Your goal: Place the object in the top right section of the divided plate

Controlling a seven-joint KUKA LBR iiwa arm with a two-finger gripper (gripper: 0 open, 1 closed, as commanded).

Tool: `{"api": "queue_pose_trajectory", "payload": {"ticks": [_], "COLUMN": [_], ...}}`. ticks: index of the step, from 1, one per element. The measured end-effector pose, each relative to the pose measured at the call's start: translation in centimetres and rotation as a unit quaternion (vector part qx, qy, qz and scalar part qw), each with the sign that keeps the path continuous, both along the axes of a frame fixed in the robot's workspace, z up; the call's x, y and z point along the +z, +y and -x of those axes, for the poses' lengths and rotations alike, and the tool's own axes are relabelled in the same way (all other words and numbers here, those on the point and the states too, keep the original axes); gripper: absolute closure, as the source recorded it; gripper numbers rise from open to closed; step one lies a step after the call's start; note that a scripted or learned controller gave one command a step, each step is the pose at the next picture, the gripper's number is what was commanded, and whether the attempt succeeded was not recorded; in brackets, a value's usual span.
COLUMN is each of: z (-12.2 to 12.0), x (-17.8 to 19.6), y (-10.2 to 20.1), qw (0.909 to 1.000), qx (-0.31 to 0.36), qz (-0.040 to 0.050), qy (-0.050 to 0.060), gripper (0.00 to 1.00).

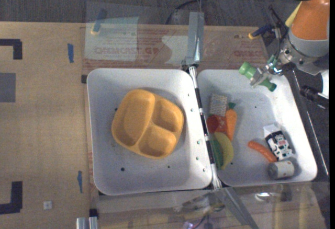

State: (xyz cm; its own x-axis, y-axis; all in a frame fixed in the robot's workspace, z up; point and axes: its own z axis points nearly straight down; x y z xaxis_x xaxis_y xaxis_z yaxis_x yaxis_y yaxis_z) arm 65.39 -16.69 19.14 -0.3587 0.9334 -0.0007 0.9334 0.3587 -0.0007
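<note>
A: Which step are we at?

B: The carry, I'd judge. The end effector (263, 75) hangs over the upper right corner of the right bin (298, 118), and a green object (255, 76), maybe a toy bottle or vegetable, sits between its fingers. It looks pinched and raised off the bin floor, though the slanted view makes the height hard to judge.

A: And the target?

B: The yellow divided plate (147, 123) lies in the left bin (104, 160), well apart from the end effector. It sits turned at an angle, so its top right section is the compartment nearest the wall between the bins.

A: So what does the next move call for?

B: Travel leftward over that wall, high enough to clear it, then a descent over the section and a release.

A: Anything else on the surface?

B: A carrot (231, 122), a banana (225, 149) and a grey cylinder (281, 169) lie in the right bin, away from the likely path.
</note>
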Motion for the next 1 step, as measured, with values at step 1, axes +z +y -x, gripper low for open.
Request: {"api": "queue_pose_trajectory", "payload": {"ticks": [1], "z": [-1.36], "x": [0.15], "y": [1.66], "qw": [0.9968], "qx": [0.079], "qz": [0.0002], "qy": [-0.002], "gripper": [1.00]}}
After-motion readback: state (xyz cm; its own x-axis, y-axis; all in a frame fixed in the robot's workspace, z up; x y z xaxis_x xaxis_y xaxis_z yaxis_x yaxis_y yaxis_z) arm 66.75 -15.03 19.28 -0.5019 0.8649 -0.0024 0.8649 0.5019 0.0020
